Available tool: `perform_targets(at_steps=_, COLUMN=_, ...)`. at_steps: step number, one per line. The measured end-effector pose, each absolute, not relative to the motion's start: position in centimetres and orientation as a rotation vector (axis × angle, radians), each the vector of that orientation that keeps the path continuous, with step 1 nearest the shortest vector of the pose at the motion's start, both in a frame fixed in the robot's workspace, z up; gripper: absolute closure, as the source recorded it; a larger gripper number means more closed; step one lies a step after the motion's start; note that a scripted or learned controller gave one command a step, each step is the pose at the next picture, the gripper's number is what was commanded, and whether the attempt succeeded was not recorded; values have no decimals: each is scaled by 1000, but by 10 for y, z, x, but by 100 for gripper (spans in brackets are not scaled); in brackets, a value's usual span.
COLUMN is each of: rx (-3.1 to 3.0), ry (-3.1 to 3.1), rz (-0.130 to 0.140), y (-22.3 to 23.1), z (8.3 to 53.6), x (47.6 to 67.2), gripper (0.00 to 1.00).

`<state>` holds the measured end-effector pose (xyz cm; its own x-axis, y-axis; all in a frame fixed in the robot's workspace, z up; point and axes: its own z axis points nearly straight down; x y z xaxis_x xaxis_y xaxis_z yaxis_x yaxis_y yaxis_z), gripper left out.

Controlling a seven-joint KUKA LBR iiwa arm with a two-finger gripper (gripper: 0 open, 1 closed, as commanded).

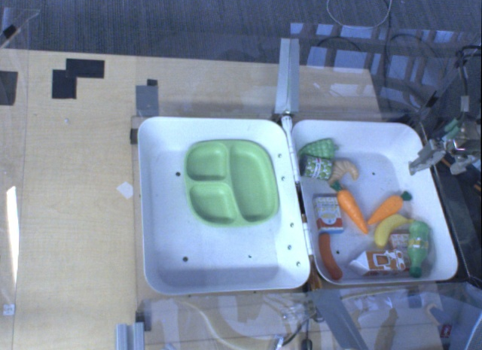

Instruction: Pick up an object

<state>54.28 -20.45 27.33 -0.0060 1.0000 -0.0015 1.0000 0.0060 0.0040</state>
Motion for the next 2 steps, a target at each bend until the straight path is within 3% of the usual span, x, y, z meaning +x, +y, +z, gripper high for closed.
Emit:
perform_targets(at_steps=1, rx=2108, ry=2324, rz=3, y=-179, z=206, x=621, gripper=0)
perform_targets(at_steps=2, rx=2107, ry=2320, rz=12, y=-126, z=89, x=598, gripper=0)
